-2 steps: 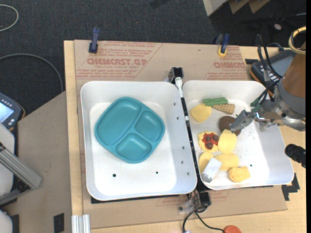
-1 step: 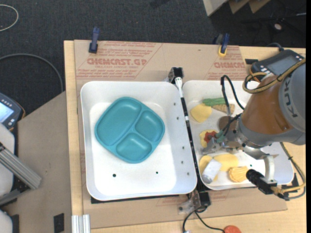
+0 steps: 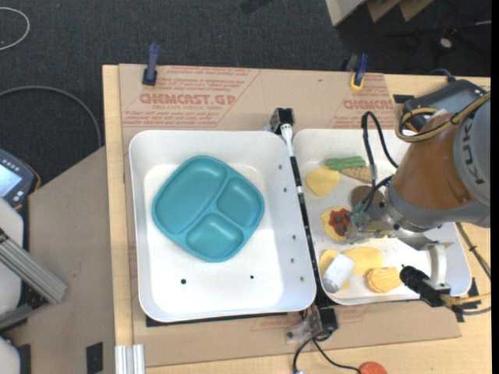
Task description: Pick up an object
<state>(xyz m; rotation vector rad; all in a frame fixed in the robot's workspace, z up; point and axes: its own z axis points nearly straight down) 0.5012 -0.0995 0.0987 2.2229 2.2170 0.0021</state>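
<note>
The right bin [image 3: 452, 267] holds several toy foods: a green piece [image 3: 344, 163] and a tan cone [image 3: 360, 174] at the back, a yellow lump [image 3: 321, 181], a red-and-brown piece [image 3: 338, 220], a yellow slab [image 3: 364, 256], a white block [image 3: 338, 270] and a ridged yellow chip [image 3: 382, 280] at the front. My gripper [image 3: 356, 226] hangs low over the bin's middle, right beside the red-and-brown piece. The wrist hides how its fingers stand. Nothing shows held between them.
The left bin [image 3: 148, 232] carries a teal three-compartment plate [image 3: 207, 207]. A black-dotted divider [image 3: 300, 209] separates the bins. My arm [image 3: 437, 170] and its cables cover the right bin's right half. Blue clamps [image 3: 150, 62] pin the cardboard base at the back.
</note>
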